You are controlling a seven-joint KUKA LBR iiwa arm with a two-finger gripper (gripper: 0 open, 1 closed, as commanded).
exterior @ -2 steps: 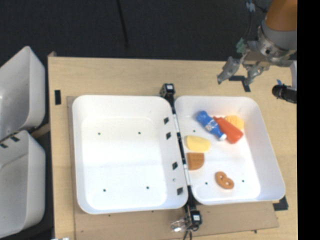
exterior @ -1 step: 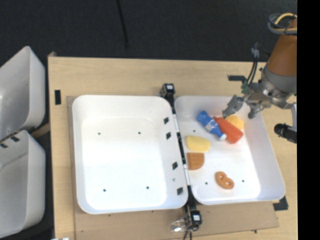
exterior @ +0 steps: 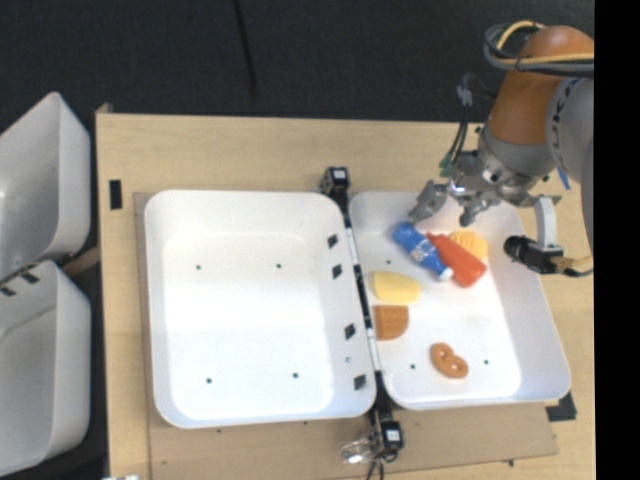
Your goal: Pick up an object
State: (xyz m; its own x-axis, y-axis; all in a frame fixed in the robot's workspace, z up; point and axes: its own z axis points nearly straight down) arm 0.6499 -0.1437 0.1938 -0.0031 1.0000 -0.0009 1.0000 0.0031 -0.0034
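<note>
I am seeing the hand [exterior: 452,202] hanging over the far part of the right bin [exterior: 520,368], its two fingers spread apart with nothing pinched between them. Just beneath it and slightly toward me, the blue bottle [exterior: 419,249] is lying tilted, touching the red-orange bottle [exterior: 458,259] on its right side. A small yellow piece [exterior: 470,241] is sitting against the far side of the red-orange bottle, almost under the hand's right finger. Nearer to me than the hand, the yellow lemon-shaped piece [exterior: 396,287] is resting close to the divider between the bins, and the orange block [exterior: 390,322] is lying just beyond it toward me. Farther still toward me, the brown pretzel [exterior: 449,360] is sitting alone. To the hand's left, the left bin [exterior: 180,228] is sitting beside the right one on the counter [exterior: 220,143].
</note>
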